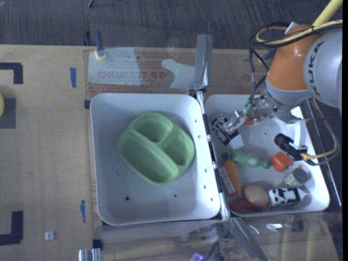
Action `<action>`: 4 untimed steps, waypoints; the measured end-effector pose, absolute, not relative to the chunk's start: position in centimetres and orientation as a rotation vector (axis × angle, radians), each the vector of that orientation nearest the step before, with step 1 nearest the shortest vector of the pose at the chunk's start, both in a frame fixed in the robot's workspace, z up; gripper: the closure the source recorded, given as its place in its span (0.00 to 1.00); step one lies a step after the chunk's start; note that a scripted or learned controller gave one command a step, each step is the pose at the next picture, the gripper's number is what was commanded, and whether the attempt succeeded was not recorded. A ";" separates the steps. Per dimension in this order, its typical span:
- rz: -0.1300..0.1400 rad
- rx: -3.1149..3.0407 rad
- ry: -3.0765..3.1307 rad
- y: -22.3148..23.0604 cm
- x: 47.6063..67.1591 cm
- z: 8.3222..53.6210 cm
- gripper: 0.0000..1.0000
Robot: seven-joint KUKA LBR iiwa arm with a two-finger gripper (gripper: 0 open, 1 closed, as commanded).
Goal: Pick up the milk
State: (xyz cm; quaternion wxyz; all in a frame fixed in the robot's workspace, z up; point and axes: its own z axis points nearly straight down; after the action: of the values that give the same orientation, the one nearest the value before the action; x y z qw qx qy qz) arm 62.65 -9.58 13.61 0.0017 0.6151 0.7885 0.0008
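The milk (pixel 285 197) lies at the right bin's (pixel 321 200) near edge — well apart from the gripper (pixel 231 125); grip state unclear.

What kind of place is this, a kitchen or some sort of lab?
Probably a robotics lab, not a kitchen: a grey KUKA arm with an orange band reaches over two shallow white bins, blue tape marks dot the wooden bench, and the food looks like small plastic toys.

Wooden bench (pixel 43 162), dark carpet floor (pixel 163 10)
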 end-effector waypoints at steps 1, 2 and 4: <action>0.007 1.927 2.471 -9.6 62.8 14.7 1.00; 0.002 1.754 2.605 -6.3 59.0 20.5 1.00; 0.002 1.859 2.528 -10.2 59.1 18.7 1.00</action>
State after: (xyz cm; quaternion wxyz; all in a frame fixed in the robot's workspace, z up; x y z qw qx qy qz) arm 59.13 -10.23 18.72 0.0017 0.5925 0.8055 0.0007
